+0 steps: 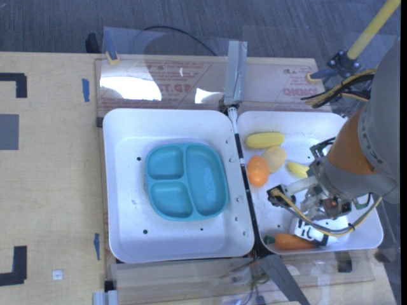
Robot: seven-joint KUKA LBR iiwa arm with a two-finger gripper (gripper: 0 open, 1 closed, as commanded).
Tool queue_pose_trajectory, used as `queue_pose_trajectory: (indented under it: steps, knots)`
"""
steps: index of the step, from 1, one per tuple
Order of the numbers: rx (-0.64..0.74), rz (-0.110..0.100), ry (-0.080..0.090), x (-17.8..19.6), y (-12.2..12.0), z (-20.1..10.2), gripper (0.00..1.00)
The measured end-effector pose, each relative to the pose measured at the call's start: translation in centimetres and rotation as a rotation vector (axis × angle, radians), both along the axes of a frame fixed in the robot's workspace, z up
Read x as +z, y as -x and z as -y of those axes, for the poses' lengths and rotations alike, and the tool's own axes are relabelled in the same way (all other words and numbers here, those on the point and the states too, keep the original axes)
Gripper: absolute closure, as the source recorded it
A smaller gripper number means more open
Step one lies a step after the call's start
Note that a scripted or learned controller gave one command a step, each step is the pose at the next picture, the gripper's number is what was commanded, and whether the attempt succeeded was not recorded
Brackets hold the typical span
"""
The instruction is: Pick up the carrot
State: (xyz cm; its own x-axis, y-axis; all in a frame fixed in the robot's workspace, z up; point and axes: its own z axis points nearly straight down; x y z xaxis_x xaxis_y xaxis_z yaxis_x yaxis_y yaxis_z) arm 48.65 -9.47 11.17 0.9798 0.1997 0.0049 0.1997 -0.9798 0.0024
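Nearest the lens, along the bottom edge of the right bin (372, 234), lies the carrot (294, 241), orange with a green tip pointing left toward the divider between the two bins. It rests flat against the bin's front wall, free of any grasp. Just above the carrot hangs the gripper (310, 211), a tangle of dark metal parts and yellow and black cables at the end of the grey arm (385, 132), whose orange band (350, 148) sits above the wrist. Whether the tool is wide or narrow cannot be told, since the cabling and housing hide its tips. Farther from the carrot, toward the back of the same bin, a yellow corn cob (265, 140) lies crosswise; below it a pale round fruit (275, 159) touches an orange ball-shaped fruit (257, 171), and a small yellow piece (297, 168) lies just right of the pale one, close to the arm. Left of the carrot, across the divider, the left bin (121, 145) holds a blue plate (187, 180) with three compartments, set near its middle.
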Motion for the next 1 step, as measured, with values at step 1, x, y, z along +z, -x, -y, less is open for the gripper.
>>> queue_pose_trajectory:
  steps: [1]
  knots:
    - [0.036, -0.001, -0.007, 7.49, -4.92, -8.23, 1.0]
